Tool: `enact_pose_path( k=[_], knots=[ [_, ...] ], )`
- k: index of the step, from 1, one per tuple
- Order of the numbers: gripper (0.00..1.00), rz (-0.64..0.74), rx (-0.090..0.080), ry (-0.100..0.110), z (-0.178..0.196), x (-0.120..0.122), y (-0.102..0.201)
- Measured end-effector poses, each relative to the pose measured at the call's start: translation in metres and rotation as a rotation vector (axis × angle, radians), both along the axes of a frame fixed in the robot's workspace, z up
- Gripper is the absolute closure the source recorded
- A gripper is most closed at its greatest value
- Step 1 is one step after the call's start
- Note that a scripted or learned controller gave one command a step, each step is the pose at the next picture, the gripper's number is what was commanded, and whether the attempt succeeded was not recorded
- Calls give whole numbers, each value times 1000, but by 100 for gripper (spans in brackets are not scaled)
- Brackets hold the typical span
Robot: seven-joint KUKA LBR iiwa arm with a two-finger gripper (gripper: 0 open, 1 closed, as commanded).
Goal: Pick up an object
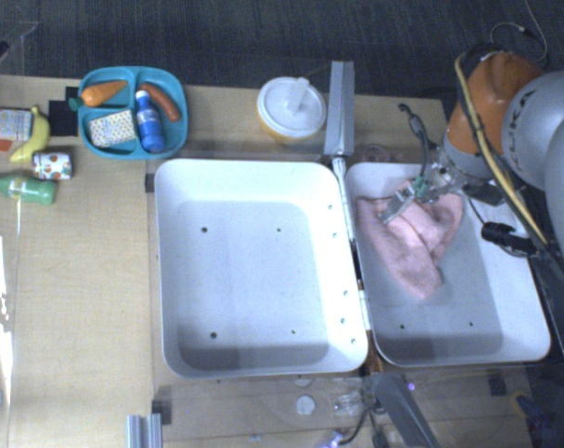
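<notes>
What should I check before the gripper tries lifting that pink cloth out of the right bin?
1. Gripper over the target: ok, it sits at the upper edge of the pink cloth.
2. Cloth caught between the fingers: cannot tell, too small and blurred.
3. Cloth wholly inside the right bin: ok, it lies in the upper left part, near the divider wall.
4. Cloth free of other things: ok, nothing lies on it.
5. Cables by the wrist: cannot tell, a black cable hangs close over the bin.
6. Left bin as drop spot: ok, its floor is in plain view.
</notes>
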State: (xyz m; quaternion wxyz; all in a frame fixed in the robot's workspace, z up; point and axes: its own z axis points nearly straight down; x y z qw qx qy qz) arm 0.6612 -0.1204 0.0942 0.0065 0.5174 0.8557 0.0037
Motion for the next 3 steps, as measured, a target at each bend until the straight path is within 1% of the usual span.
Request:
enact_pose_path(
  k=[1, 2, 3],
  knots=[
    [0, -47, -2, -4, -1, -35, -40],
    [0, 121, -3, -5, -1, -44, 21],
    [100, 121, 0, -9, 10, -42, 23]
  ],
)
